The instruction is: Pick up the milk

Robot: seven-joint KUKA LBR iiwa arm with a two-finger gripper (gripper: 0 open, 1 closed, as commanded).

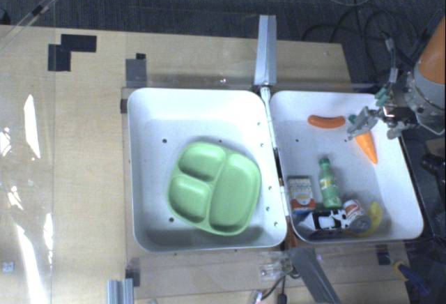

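Still early, I judge: across the counter (83, 156) the right bin (408, 177) holds the milk (327, 220) lying at its near edge, while my claw (376, 121), grasp unreadable to me, hovers by the carrot (368, 147), so next comes a reach nearward.

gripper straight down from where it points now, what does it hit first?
Probably the carrot, right under the gripper in the right bin. Depth is unclear from this slant. The milk lies at the near wall.

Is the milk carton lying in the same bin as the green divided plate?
No, the milk carton lies in the right bin, while the green divided plate sits in the left bin.
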